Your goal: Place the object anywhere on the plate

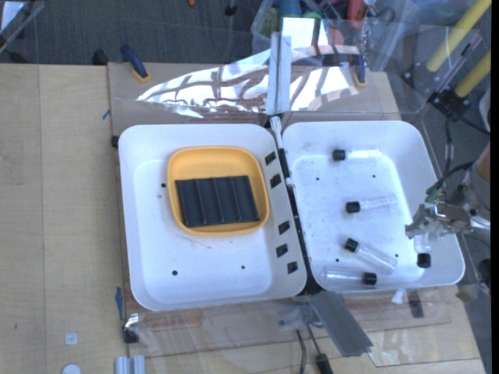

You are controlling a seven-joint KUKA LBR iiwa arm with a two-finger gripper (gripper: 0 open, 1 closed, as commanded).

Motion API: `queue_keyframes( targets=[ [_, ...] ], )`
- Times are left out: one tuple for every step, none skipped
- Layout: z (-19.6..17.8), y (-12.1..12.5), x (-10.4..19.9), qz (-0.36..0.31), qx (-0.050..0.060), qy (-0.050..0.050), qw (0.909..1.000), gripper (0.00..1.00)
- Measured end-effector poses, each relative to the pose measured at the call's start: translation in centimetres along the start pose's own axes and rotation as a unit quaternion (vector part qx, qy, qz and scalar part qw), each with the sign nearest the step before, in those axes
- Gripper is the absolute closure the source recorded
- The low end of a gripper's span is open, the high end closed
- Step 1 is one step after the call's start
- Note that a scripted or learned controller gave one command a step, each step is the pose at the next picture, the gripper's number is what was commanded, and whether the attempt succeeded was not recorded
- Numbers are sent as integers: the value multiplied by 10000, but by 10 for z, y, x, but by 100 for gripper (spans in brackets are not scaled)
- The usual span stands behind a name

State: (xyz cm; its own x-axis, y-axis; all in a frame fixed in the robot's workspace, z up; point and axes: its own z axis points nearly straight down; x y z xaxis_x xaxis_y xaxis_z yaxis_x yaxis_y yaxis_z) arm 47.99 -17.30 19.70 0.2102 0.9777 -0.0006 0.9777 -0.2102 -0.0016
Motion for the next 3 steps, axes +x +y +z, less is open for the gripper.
queue_keyframes(
  targets=[
    [0,0,0,1,-1,0,10000,0],
    [-41,8,-36,-626,-18,-5,9980,0],
    [-96,19,-43,-1529,-23,-11,9882,0]
  ],
)
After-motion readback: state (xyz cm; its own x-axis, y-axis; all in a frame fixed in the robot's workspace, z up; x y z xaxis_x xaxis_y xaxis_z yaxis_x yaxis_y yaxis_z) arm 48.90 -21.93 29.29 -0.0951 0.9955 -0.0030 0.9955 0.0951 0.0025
